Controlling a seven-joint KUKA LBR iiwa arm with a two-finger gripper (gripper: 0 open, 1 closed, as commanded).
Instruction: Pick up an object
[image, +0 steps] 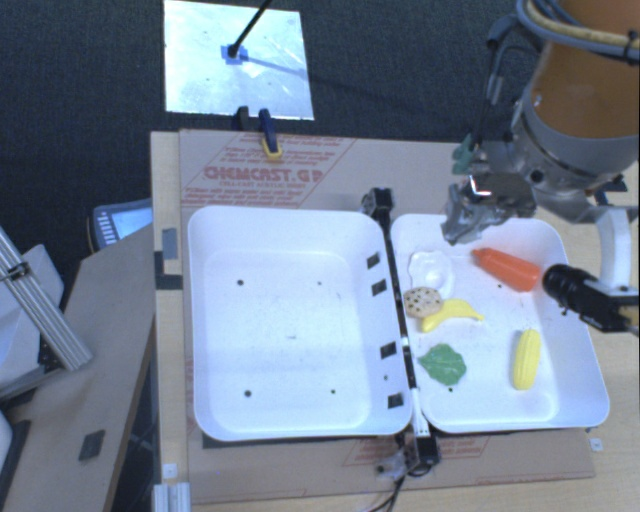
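cardboard sheet (262, 170) under the bins, shiny metal plate (238, 58) behind, yellow-and-blue clamp (268, 135) at its edge

Two bins side by side on bench (120, 300): left bin (290, 320), right bin (575, 390).
In right bin: egg (430, 268) at 10 o'clock; carrot (506, 268) at 12; cookie (423, 299) touching banana (452, 315), at 9; leaf (443, 363) at 7; corn (526, 358) at 5.
Gripper (466, 226) above bin's 11 o'clock rim.
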